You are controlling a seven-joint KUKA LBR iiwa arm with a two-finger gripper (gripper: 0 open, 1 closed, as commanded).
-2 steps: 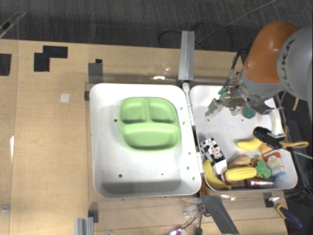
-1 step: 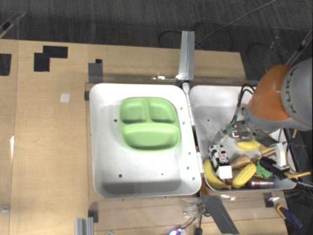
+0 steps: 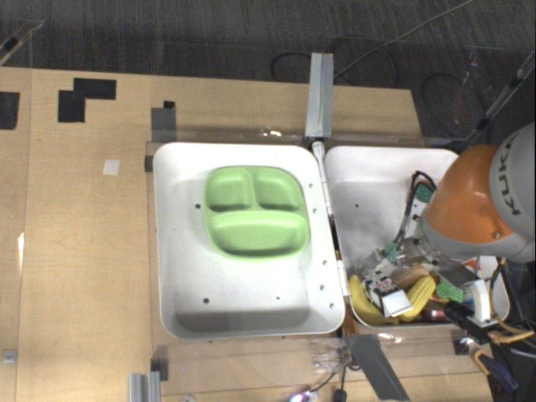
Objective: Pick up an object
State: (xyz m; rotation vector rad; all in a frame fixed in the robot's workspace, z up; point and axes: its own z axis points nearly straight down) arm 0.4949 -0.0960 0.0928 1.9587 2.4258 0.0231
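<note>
The green tray (image 3: 254, 210) lay flat well left of my gripper (image 3: 392, 268), its long side running across the left bin (image 3: 180, 249). The banana (image 3: 362, 301) curved just below my gripper in the right bin (image 3: 368, 182). My grip: cannot tell.

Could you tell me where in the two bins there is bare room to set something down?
The left bin has bare floor all around the green tray, widest along its near edge. The right bin is bare in its far-left half. Its near end is crowded: a banana, a corn cob and small items lie under the tool.
</note>
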